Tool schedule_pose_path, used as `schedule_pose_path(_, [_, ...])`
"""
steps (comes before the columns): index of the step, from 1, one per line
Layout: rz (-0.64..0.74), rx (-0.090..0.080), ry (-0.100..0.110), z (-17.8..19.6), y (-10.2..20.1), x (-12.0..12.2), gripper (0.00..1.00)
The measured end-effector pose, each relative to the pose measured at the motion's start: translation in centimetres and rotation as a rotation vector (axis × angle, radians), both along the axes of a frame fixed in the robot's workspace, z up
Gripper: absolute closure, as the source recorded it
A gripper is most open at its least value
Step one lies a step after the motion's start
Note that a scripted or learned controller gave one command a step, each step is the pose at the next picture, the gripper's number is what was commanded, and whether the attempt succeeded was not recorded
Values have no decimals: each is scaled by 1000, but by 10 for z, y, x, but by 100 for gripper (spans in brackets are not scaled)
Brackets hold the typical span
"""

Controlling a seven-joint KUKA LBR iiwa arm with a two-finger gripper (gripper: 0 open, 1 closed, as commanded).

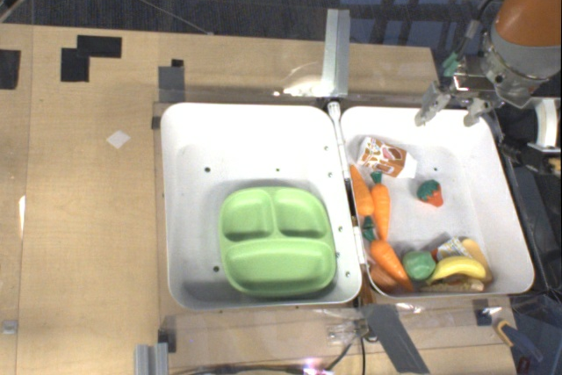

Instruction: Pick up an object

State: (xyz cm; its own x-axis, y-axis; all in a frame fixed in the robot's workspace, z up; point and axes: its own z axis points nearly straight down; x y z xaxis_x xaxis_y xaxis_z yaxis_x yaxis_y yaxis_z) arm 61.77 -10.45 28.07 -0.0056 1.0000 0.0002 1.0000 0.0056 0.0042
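Observation:
My gripper (454,111) hangs over the back edge of the right bin (512,215), open, with nothing between its two fingers. Below it in that bin lie a small orange-and-white snack packet (384,158), a toy strawberry (428,192), several toy carrots (379,208) along the left wall, a green toy vegetable (419,264) and a yellow banana (460,270) at the front. The strawberry is the nearest loose item, a little in front of the gripper.
The left bin (189,189) holds a green divided plate (277,239) in its front half. A metal post (336,53) rises behind the divider between the bins. Wooden bench top lies to the left.

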Motion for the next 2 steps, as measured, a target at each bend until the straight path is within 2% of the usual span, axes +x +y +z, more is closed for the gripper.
schedule_pose_path(1, [-31, 0, 2, -117, -3, -46, 0])
schedule_pose_path(2, [-97, 0, -2, -186, -46, -30, 0])
